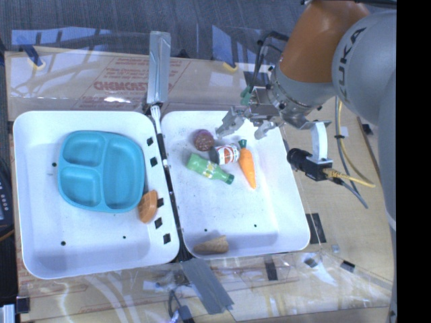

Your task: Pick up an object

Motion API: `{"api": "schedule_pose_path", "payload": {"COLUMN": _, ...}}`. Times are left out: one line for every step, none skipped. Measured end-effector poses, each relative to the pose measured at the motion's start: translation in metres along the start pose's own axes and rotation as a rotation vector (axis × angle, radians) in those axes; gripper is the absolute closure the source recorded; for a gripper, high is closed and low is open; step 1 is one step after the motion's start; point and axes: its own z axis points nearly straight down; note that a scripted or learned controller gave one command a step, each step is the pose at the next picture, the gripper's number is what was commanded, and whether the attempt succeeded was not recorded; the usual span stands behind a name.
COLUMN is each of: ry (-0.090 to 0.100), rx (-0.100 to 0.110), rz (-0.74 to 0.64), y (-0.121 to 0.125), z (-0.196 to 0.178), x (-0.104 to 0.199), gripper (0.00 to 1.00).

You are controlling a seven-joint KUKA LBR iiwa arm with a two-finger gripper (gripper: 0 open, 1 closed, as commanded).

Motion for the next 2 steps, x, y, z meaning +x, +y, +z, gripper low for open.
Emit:
{"api": "schedule_pose_path", "payload": {"ry": 0.000, "rx": 0.002, "rz": 0.103, "y": -0.008, "z": 0.075, "x": -0.074, "gripper": 0.00}}
{"api": "schedule_pose_path", "payload": {"ry": -0.007, "rx": -0.022, "rz": -0.119, "y": 0.012, "z": 0.173, "x": -0.083, "gripper": 0.00}}
